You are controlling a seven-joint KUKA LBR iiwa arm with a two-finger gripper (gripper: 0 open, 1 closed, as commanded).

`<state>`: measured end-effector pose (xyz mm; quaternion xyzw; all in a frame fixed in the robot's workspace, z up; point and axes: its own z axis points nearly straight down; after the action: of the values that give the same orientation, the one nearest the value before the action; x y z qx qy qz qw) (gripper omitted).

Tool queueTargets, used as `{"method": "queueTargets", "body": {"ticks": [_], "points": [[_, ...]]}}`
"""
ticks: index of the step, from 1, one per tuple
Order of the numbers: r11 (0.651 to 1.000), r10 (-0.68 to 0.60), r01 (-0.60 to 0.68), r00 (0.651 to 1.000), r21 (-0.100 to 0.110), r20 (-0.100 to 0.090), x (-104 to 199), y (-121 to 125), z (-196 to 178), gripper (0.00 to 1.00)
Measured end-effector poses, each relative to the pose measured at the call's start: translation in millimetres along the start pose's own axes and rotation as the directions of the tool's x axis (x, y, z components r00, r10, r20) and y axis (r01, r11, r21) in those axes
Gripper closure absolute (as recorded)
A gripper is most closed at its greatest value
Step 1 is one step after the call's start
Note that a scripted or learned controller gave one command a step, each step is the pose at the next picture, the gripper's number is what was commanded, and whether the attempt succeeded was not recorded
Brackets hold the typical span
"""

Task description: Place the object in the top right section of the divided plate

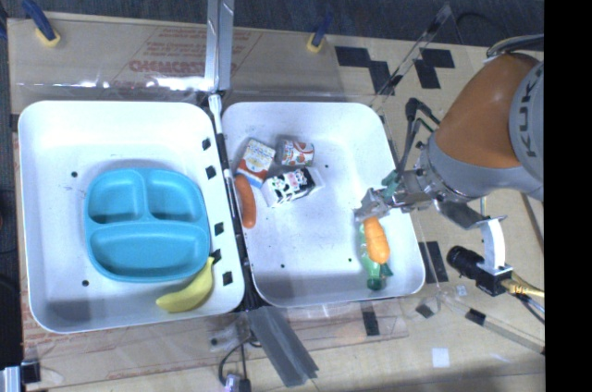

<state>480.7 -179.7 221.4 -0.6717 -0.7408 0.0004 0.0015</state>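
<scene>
Carrot (376, 241) lying in the right bin (324, 288), far across from the blue divided plate (146, 224) and close to the bin's right wall, orange body toward the top, green leafy end toward the bottom corner. Just above the carrot, touching or nearly touching its upper end, the gripper (377, 203), reaching in from the right on the grey arm (486, 136) with its orange band. Cannot tell whether the jaws are apart or together (too small and too dark against the carrot's tip), nor whether the carrot sits between them.

Plate flat in the middle of the left bin (46, 196), two small sections along its top edge, one large section below; nothing lying in the top right section. Just off the plate's lower right corner, touching its rim or nearly so, a yellow banana (189, 291).

Well right of the plate, past the divider between the bins, a red sausage (246, 201) lying lengthwise beside the right bin's left wall. Further right again, a cluster of three small cartons (277, 166), packed close together.
</scene>
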Motion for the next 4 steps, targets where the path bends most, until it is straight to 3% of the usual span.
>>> {"method": "queueTargets", "body": {"ticks": [1, 2, 3, 4], "points": [[0.989, -0.146, 0.146, 0.989, 0.001, 0.000, 63, 15, 44, 1.00], [0.957, -0.292, 0.292, 0.957, 0.000, 0.001, 93, 85, 30, 1.00], [0.938, -0.348, 0.348, 0.938, 0.000, 0.001, 159, 123, 30, 1.00], [0.903, -0.430, 0.430, 0.903, 0.002, 0.000, 235, 106, 20, 1.00]]}}
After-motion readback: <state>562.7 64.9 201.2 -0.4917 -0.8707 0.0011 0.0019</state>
